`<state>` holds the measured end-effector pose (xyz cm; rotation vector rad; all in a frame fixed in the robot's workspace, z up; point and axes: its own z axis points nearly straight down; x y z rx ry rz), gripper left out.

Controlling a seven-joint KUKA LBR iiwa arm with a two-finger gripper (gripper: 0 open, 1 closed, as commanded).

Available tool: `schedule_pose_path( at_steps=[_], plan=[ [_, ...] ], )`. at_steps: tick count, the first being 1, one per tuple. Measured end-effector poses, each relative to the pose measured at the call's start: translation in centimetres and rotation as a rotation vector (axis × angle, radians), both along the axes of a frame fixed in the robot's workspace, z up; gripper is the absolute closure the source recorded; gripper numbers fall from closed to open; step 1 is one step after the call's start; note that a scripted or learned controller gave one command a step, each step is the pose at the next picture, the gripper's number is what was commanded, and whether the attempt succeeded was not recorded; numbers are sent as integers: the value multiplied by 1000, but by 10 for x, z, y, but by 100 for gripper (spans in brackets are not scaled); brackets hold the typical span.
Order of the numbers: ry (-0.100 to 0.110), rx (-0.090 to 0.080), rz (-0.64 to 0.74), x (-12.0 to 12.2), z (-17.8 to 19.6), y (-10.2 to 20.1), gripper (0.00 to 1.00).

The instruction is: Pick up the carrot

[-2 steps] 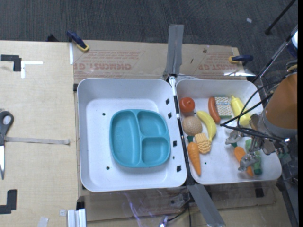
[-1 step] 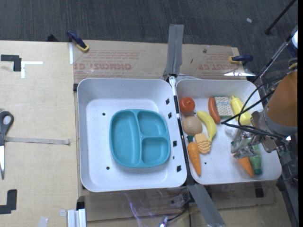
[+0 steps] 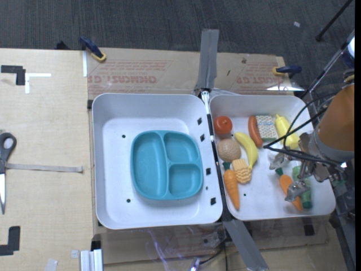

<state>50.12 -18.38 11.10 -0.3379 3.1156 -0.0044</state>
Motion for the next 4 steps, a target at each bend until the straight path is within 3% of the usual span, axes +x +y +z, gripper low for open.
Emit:
schedule_pose_path(
  at_steps=[1, 2, 3, 4],
  plan=[
    [-6, -2, 3, 3, 10, 0, 100],
    [-11, -4, 6, 5, 20, 1, 100],
    [3, 1, 91, -16, 56, 0, 100],
    [3, 1, 92, -16, 55, 0, 0]
  ],
)
